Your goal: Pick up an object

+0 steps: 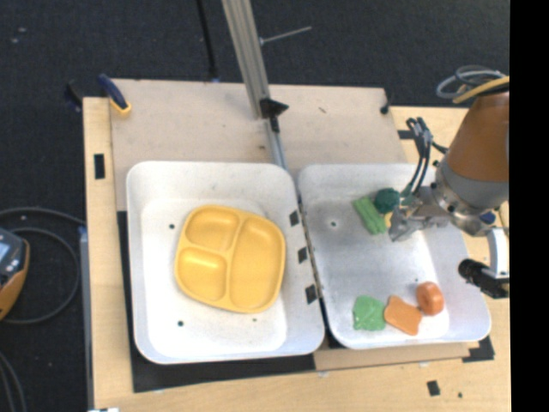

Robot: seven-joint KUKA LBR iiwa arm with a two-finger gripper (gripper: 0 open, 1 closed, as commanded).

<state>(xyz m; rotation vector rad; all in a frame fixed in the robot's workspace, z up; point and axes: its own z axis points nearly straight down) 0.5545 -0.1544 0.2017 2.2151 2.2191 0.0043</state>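
Right bin (pixel 343 329), near edge: a flat green piece (pixel 369 313), an orange piece (pixel 402 315) touching it, and a rounder orange piece (pixel 430 298) by the near right corner. Left bin (pixel 141 230): a yellow divided plate (pixel 231 257) lies in the middle. Farther back in the right bin, my gripper (pixel 401 224) sits just beside a green block (pixel 371 215) with a dark green round thing (pixel 387 199) at its far end. Can't tell if my gripper is open or closed, and nothing visibly held.
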